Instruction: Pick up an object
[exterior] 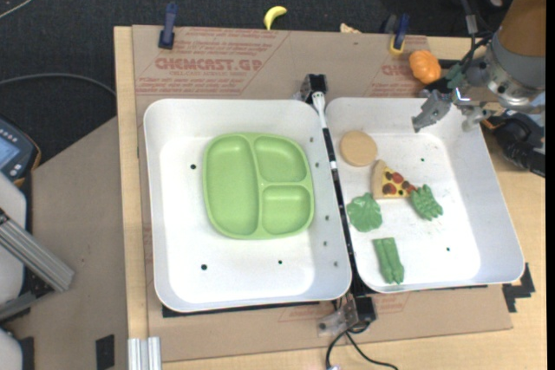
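Dark carpet surrounds the counter (139, 186), whose cardboard sheet reads "CHEMCAST G.P" in red. Its left bin (173, 273) carries a green divided plate (258, 185); its right bin (486, 221) holds a tan cookie (357, 148), a pizza slice (392, 184), two leafy greens (365, 213) and a green pod (388, 260). Over that bin's far right corner hovers the end effector (448, 113), its fingers apart and clasping nothing. I judge this the approach step: next it must move leftward over a toy and descend.
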Robot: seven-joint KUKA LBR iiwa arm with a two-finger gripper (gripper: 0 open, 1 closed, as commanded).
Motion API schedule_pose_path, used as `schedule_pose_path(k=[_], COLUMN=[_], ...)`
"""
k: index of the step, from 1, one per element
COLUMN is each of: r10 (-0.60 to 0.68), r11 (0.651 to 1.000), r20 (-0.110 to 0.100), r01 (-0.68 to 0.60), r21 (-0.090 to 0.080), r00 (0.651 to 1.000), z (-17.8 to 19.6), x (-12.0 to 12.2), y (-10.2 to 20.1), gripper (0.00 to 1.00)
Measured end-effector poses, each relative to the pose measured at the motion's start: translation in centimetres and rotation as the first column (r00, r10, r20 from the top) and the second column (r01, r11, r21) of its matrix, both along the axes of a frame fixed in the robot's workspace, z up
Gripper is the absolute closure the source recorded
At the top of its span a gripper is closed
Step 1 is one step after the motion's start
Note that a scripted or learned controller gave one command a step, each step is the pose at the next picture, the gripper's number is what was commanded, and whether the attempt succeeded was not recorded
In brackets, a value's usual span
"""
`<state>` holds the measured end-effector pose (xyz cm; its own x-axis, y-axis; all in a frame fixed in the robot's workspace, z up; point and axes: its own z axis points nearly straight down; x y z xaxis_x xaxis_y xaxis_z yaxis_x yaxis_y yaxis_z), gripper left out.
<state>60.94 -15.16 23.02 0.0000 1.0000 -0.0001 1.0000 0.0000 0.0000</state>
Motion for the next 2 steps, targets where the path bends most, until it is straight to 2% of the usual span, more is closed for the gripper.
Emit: schedule_pose_path(k=[1,2], r10=[0.0,0.004], r11=[1.0,1.0], r20=[-0.012,-0.003], r01=[0.0,-0.004], r21=[0.004,0.001], r00=[1.0,1.0], z=[-10.5,-14.9], x=[-2.8,0.0], y=[2.3,5.0], gripper=[0.0,0.0])
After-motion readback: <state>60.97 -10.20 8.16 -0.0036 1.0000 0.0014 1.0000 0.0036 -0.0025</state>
